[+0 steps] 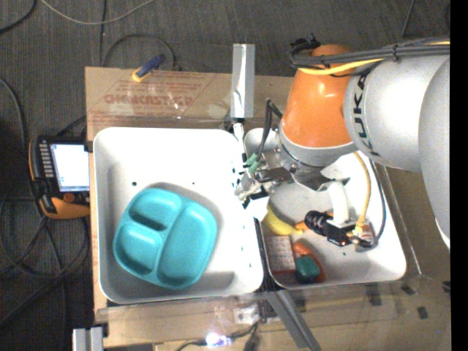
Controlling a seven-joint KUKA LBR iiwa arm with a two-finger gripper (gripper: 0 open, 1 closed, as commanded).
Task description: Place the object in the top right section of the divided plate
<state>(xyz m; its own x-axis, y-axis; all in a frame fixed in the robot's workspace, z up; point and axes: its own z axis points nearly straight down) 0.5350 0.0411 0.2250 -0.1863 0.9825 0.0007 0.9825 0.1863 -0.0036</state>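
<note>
A teal divided plate (pixel 167 237) lies in the left bin (pixel 117 152), low and left of centre, its sections bare. My gripper (pixel 247 183) hangs over the ridge between the two bins, just right of the plate's upper right side. The arm's orange band (pixel 318 115) and grey body cover the upper part of the right bin (pixel 387 265). Below the gripper, in the right bin, lie a yellow object (pixel 278 224), an orange piece (pixel 303 252) and a teal object (pixel 309 270).
A printed white card (pixel 278 251) lies at the right bin's lower left. A handheld pendant with a lit screen (pixel 62 168) sits left of the bench. A cardboard sheet (pixel 157 101) lies behind the left bin. Cables (pixel 363 196) hang from the wrist.
</note>
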